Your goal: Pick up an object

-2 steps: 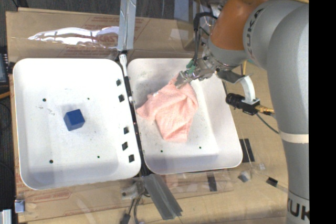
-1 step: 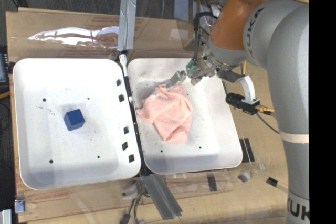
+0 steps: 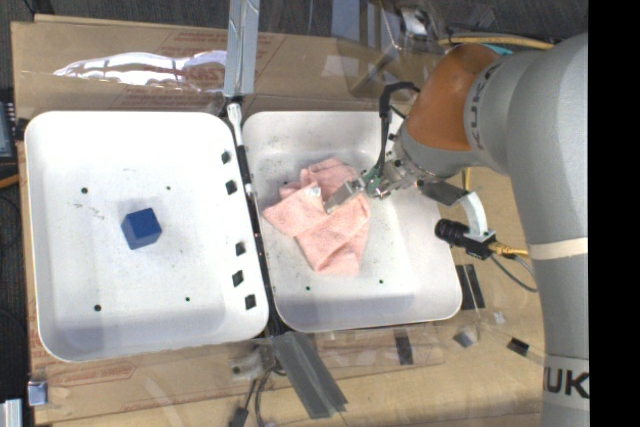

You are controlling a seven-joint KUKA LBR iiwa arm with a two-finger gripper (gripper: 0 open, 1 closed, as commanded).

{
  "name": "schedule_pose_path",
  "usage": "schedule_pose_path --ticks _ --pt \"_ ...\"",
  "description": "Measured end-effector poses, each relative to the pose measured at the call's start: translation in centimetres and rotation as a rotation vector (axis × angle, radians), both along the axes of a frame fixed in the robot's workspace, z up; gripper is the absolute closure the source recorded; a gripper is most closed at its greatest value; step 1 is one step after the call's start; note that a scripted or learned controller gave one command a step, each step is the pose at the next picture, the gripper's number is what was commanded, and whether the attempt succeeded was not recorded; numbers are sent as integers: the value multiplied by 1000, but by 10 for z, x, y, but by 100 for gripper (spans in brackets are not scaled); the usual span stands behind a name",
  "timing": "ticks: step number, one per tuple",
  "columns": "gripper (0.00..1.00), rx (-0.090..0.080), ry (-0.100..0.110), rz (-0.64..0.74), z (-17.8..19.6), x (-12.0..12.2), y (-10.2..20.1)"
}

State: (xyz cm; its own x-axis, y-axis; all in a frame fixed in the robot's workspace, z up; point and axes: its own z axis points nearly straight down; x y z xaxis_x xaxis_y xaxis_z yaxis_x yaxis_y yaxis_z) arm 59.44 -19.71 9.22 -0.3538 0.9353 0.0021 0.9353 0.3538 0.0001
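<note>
Two white bins are sitting side by side, the right bin point(image 3: 425, 290) holding a crumpled pink cloth point(image 3: 322, 215) where the jaws point(image 3: 345, 196) are pressing, their state unclear, while a blue cube point(image 3: 141, 227) is lying in the left bin point(image 3: 60, 315)

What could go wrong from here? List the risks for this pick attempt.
1. The gripper is down on the pink cloth, which lies crumpled and folded; the fingers may catch only a loose fold that slips out on the lift.
2. The cloth is limp, so it could drag and snag on the right bin or the divider.
3. The blue cube sits far off in the left bin, so a missed grasp leaves no nearby fallback.
</note>
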Motion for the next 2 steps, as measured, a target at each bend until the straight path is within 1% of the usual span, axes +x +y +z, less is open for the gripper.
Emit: schedule_pose_path --ticks 1,2 --pt "100 3 4 5 7 1 2" --pt "100 -3 8 -313 91 62 49"
